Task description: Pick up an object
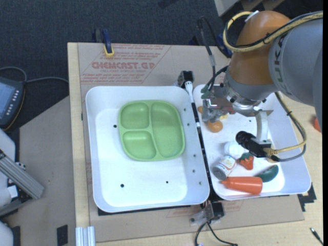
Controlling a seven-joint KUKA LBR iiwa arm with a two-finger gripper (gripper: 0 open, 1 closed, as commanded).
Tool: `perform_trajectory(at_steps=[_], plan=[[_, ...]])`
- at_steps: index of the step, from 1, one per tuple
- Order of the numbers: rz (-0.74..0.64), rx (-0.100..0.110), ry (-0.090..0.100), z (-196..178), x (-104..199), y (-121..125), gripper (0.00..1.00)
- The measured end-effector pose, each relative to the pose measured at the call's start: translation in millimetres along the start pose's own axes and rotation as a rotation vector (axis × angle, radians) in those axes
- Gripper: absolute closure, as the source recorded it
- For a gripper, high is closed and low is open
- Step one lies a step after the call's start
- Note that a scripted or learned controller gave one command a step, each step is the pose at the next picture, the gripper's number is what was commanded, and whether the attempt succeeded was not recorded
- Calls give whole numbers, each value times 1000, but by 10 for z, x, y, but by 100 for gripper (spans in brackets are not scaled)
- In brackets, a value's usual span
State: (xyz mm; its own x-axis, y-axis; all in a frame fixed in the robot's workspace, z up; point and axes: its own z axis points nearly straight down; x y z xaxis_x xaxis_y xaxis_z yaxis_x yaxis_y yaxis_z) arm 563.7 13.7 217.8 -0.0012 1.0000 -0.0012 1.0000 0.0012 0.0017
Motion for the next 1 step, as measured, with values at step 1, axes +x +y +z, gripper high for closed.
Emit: perform_trajectory(at_steps=[1], plan=[[2, 4, 1, 18, -11, -41, 100]])
